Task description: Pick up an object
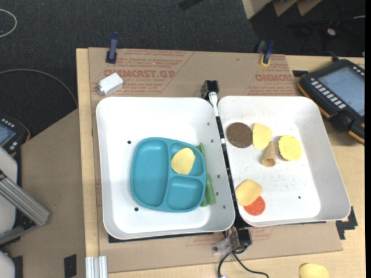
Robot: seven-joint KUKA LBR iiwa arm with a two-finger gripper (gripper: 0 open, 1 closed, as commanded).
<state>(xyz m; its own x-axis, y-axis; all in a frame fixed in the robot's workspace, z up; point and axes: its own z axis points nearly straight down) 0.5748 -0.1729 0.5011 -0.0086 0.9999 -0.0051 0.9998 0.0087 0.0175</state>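
Claw state impossible to tell. Risking a slip or double grab: brown disc (238, 135), yellow pieces (261, 135) and cone (268, 154) crowding, touching.

Two white bins (110, 155), one blue tray (152, 175), five or perhaps six food pieces (261, 136) (mostly yellow).

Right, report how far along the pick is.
Nothing looks picked yet. The brown disc, three yellow pieces, the tan cone and the red disc all lie in the right bin. A yellow piece sits on the teal tray. The whole grasp remains.
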